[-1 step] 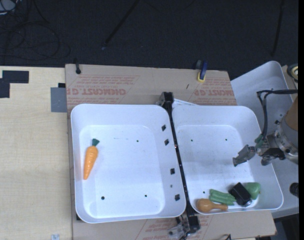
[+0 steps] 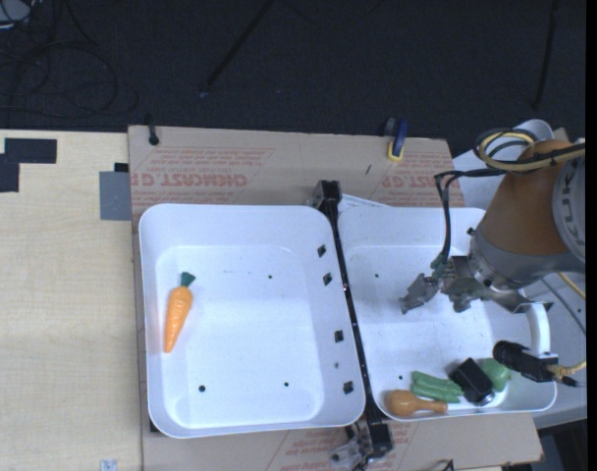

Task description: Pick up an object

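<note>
Two bins side by side
Lay carrot (image 2: 178, 311) in left bin (image 2: 235, 226); clustered toys (image 2: 446, 391) along right bin's (image 2: 397, 259) near edge.

A pale wood-grain bench top (image 2: 53, 312) fills the left side, bearing dark grey rectangular patches (image 2: 24, 160). A brown cardboard sheet (image 2: 279, 165) printed with red lettering lies under the bins. Beyond it the floor (image 2: 279, 47) is dark, crossed by loose black cables (image 2: 43, 77).

The left bin (image 2: 235, 226) lies mostly bare, with only a carrot (image 2: 177, 310) near its left wall. In the right bin (image 2: 397, 263), toys (image 2: 446, 389) crowd the near edge.
</note>
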`<state>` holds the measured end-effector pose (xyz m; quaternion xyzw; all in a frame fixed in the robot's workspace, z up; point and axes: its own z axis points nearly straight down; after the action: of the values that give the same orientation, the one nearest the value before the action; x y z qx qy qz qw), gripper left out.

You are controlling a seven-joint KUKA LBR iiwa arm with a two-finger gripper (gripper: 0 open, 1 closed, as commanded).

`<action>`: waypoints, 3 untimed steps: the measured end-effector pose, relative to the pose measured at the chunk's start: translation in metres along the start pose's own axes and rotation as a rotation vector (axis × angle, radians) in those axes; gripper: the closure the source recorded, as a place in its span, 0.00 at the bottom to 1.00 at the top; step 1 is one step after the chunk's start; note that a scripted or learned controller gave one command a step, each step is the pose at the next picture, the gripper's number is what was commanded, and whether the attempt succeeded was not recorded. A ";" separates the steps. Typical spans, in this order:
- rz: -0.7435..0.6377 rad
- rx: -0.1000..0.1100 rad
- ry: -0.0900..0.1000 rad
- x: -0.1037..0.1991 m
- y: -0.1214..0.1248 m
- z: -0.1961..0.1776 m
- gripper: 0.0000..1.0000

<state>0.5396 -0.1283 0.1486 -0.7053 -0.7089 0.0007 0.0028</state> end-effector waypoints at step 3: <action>0.002 -0.011 -0.003 0.071 0.106 -0.046 0.00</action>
<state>0.6457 -0.0570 0.1938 -0.7061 -0.7081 -0.0022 -0.0022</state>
